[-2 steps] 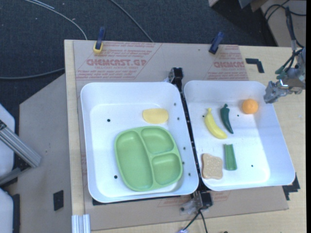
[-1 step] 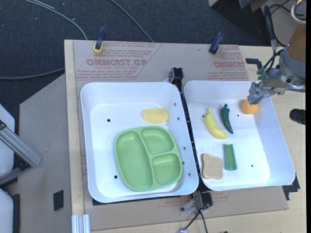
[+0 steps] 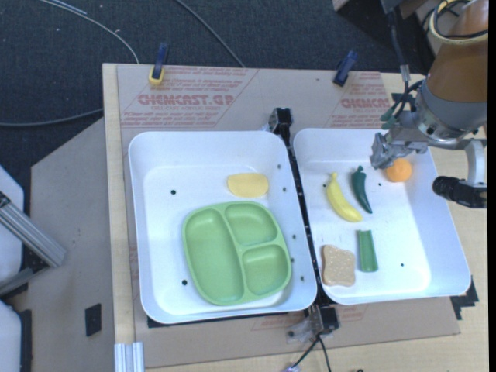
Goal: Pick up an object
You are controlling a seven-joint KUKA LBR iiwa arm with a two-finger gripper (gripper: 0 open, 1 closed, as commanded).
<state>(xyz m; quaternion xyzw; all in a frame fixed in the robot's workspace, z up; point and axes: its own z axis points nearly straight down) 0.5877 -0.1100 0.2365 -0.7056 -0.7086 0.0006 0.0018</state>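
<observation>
Look first at the gripper [image 3: 385,155]: it sits low over the far part of the right bin [image 3: 434,285], and you cannot tell from this angle how far it is parted or whether it has hold of anything. An orange ball-shaped fruit [image 3: 400,170] lies just beside it, on its near right side, partly tucked under the metal wrist. Above the gripper you see the arm [image 3: 457,76], with its grey wrist and orange band, entering from the right.

Working outward in the right bin, you find a dark green pepper [image 3: 359,188] just left of the orange fruit, then a yellow banana [image 3: 341,198] lying beside the pepper at a slant. Nearer the front wall lie a green cucumber-like piece [image 3: 366,250] and, to its left, a tan slice of bread [image 3: 338,266], close together.

In the left bin [image 3: 147,208] you see a green divided plate [image 3: 235,251] with three compartments, and just beyond it a pale yellow, flat, rounded piece [image 3: 248,184].
</observation>
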